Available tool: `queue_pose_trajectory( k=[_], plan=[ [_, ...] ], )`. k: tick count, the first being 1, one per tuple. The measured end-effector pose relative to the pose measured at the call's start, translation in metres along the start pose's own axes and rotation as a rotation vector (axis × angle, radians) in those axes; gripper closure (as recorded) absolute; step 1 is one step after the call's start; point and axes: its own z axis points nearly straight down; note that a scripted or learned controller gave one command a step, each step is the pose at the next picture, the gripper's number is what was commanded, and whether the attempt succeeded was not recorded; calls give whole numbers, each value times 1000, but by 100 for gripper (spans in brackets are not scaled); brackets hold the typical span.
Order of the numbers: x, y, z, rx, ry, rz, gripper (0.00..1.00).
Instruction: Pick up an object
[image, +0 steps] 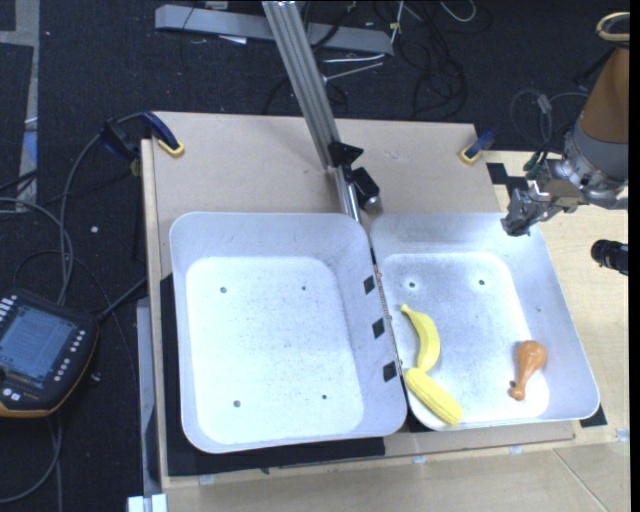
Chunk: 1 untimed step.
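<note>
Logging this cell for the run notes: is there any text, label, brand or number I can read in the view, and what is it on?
None can be read.
Handheld pendant on the floor to the left: its screen shows rows of content, too small and blurred to read.
Black tabs along the seam between the two bins: no lettering can be made out.
Banana, yellow piece, drumstick, tool: no markings visible.

No legible text, label, brand, number or sign appears on any item. The pendant at the left edge has a lit screen, but its contents are too small and blurred to read. Dark marks along the bin divider carry no readable characters.
</note>
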Motion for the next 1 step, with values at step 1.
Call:
queue_pose_trajectory(
  k=[1],
  plan=[
    [53,2,12,3,2,-4,100]
  ],
)
